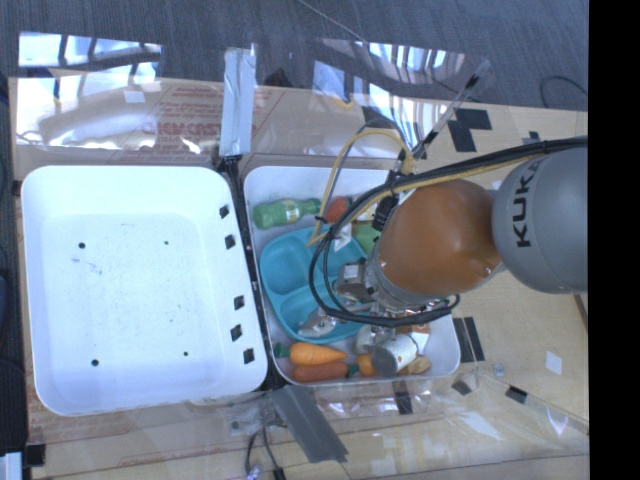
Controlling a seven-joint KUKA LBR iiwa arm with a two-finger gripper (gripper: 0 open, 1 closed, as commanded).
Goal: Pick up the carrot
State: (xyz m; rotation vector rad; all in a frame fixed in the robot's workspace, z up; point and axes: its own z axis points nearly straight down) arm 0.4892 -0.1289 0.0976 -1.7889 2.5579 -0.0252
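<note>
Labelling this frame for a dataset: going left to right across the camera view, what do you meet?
Left white bin → green bottle → blue dish → orange band on the arm → grey arm.

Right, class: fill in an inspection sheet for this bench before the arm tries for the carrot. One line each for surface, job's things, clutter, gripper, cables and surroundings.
Surface: two shallow white bins side by side, left bin and right bin, on a brown bench.
Job's things: carrot lies near the right bin's front edge.
Clutter: green bottle, blue dish and a reddish-orange piece in front of the carrot, all in the right bin.
Gripper: gripper low over the right bin, right of the carrot; grasp cannot be judged.
Cables: black and yellow cables loop over the right bin.
Surroundings: dark carpet behind the bench.
</note>
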